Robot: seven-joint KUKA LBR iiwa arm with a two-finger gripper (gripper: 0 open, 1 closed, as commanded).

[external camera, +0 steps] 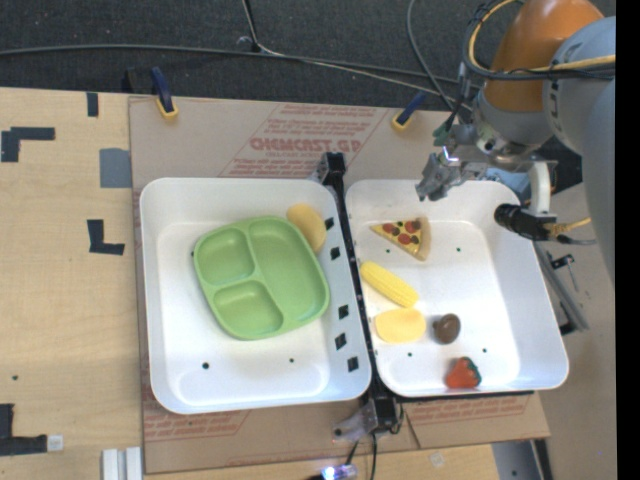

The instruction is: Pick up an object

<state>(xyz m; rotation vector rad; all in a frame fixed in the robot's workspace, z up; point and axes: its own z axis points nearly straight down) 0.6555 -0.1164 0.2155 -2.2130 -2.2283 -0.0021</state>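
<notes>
Hand (437,183) hovers over right bin's (520,298) far rim, grip state unclear; pizza slice (404,235) just below-left of it.

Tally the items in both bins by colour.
Green: 1, divided plate
Yellow: 3, lemon, corn cob, yellow piece
Brown: 1, round piece
Red: 1, strawberry
Multi: 1, pizza slice
Total: 7

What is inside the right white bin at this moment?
The right white bin holds a pizza slice, a yellow corn cob, a flat yellow piece, a small brown round item and a red strawberry-like item. Nothing visibly overlaps; anything beneath them is hidden.
</notes>
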